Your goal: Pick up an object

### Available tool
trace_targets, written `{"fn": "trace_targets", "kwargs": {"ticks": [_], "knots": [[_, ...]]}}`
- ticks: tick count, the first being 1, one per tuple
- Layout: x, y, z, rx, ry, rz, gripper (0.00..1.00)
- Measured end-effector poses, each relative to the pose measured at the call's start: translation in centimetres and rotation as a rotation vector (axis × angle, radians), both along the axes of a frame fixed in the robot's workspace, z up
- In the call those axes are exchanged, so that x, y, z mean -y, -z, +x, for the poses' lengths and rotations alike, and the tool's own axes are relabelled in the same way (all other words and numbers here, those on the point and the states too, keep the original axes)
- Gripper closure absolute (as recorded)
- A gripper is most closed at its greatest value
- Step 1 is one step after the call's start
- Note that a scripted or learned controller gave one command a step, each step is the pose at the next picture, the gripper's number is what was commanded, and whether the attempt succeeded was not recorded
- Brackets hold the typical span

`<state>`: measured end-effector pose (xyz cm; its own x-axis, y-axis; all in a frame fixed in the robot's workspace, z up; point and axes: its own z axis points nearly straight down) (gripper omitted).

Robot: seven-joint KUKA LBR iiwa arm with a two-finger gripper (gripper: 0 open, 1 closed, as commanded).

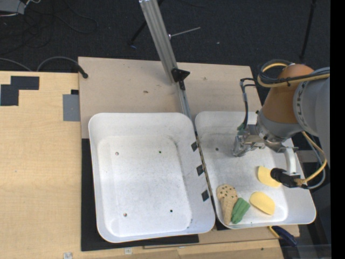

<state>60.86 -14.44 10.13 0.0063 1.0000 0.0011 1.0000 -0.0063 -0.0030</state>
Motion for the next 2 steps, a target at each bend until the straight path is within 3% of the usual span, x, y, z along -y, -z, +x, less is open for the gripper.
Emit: {"fn": "trace_targets", "kwargs": {"ticks": [2], "knots": [[-0.4,-10.6,0.2,0.006,-0.007,-0.002,1.0]]}}
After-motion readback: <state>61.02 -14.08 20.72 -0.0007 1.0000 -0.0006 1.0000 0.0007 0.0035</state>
